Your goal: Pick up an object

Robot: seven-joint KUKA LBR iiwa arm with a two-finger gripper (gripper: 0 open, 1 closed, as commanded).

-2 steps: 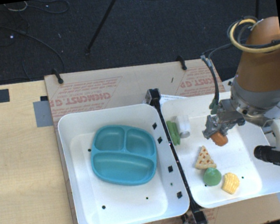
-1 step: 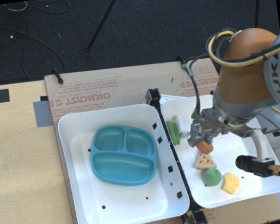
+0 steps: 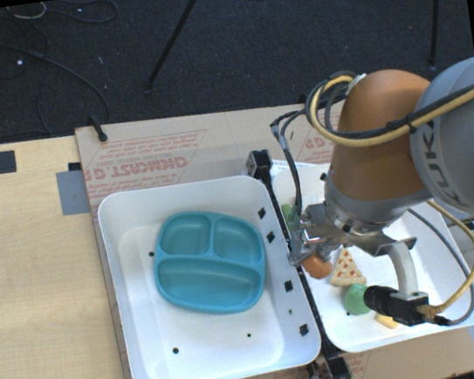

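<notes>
Overhead, left bin (image 3: 130,244) holds a teal divided plate (image 3: 209,262), lying flat. Right bin (image 3: 466,304) holds an orange piece (image 3: 317,267), a triangular pizza-slice toy (image 3: 347,270), a green item (image 3: 356,300) and a small yellow piece (image 3: 386,322), clustered near the divider. Arm (image 3: 390,152) bends low over the right bin, its wrist covering the gripper (image 3: 309,248); whether that tool is apart or together cannot be told. Cardboard beneath bears mirrored red print, illegible.
</notes>
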